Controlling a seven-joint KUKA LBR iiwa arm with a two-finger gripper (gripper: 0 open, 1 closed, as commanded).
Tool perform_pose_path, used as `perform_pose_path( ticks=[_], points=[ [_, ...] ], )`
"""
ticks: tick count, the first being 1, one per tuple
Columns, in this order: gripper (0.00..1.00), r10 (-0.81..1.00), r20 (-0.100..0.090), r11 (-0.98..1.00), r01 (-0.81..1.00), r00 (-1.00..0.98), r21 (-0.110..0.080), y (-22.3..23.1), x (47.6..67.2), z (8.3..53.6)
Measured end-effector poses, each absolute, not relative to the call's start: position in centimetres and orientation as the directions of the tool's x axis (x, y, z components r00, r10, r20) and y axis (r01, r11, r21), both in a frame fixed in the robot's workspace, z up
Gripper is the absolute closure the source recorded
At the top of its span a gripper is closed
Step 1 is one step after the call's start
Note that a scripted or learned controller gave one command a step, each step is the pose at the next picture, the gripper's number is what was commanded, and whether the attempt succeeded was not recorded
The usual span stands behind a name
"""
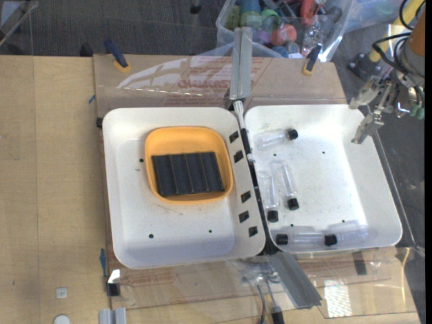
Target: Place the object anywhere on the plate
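I saw a flat, light-brown wooden bench [47, 181] carrying two shallow white plastic bins set side by side and touching along a central seam. The left bin [128, 235] and the right bin [378, 208] both rested on a brown cardboard sheet [162, 79] lying directly on the bench. A clear plastic tub of coloured items [290, 12] stood behind the bins.

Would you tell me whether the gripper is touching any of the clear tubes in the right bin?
Apart. The camera view shows the gripper at the right bin's upper right edge, with bare white floor between it and the nearest tube.
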State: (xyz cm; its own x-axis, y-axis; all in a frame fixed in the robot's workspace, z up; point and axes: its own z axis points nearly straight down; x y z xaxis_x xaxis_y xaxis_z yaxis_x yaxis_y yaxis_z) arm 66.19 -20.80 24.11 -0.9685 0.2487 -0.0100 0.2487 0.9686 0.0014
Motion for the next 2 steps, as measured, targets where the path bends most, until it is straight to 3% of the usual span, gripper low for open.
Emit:
perform_pose_path(
  ticks=[2],
  points=[
    [0.0,-0.126,-0.011,0.992,-0.126,-0.992,-0.001,-21.9,66.8,24.2]
  ],
)
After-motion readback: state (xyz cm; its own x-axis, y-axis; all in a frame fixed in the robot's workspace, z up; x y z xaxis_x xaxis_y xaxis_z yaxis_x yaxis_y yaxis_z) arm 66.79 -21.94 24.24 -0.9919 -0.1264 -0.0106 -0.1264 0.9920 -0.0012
